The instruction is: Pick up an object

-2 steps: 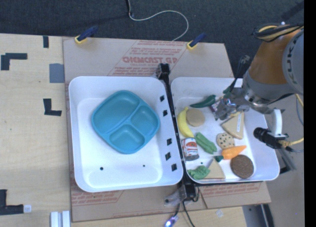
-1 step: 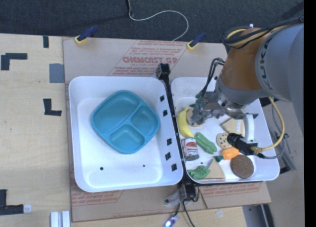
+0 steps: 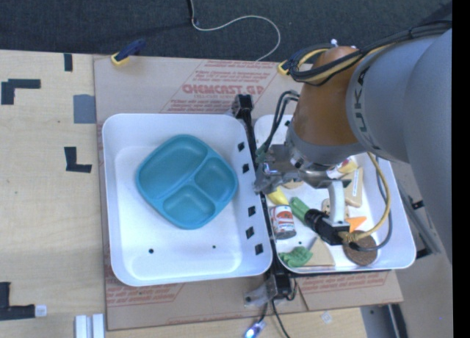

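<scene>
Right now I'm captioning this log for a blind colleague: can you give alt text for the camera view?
A grey and orange robot arm reaches down into the right white bin, which holds a jumble of small items. The left white bin holds a blue divided plate.

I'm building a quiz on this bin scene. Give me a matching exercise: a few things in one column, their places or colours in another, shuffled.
Things:
1. divided plate
2. small can
3. yellow clamp
4. arm's wrist band

Descriptions:
A. orange
B. on the cardboard's far left corner
C. in the right bin, by the divider
D. teal, in the left bin

Pairs: 1-D, 2-C, 3-B, 4-A
</scene>
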`<state>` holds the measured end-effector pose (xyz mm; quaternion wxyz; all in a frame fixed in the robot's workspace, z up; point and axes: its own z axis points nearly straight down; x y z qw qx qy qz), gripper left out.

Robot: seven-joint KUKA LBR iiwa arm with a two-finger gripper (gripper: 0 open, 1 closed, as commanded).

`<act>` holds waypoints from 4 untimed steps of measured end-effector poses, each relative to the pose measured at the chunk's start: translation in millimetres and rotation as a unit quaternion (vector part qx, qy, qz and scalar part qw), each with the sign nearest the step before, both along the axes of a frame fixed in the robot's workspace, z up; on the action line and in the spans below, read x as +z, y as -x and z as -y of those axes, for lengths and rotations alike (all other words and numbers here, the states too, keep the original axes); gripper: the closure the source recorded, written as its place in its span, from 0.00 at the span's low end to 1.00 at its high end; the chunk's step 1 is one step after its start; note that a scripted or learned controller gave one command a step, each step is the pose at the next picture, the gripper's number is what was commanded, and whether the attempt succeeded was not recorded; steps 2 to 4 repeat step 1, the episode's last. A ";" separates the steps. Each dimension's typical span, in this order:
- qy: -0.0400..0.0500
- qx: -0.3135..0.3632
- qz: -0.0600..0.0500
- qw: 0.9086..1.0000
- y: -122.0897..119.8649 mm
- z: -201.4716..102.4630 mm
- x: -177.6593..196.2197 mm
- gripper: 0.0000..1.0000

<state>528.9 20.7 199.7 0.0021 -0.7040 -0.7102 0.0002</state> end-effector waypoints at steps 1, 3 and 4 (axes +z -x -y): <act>0.000 -0.001 0.005 1.000 45.8 -22.5 113.9 1.00; 0.000 -0.001 0.005 1.000 45.8 -22.5 113.9 1.00; 0.000 -0.001 0.005 1.000 45.8 -22.5 113.9 1.00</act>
